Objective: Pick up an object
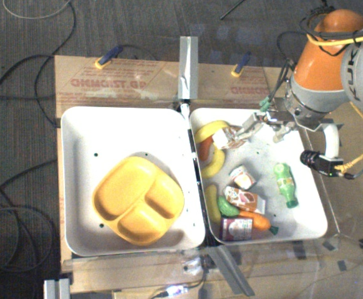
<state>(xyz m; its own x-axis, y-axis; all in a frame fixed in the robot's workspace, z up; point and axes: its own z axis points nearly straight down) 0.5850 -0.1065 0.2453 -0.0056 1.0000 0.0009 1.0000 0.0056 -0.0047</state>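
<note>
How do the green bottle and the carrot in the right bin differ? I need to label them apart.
The green bottle is green with a pale label; the carrot is orange with a green end. The bottle lies alone on bare bin floor toward the right wall of the right bin; the carrot sits in the clutter at the near edge, touching the maroon packet. The bottle lies nearly straight up the view, the carrot slantwise. Both are lying down.
</note>
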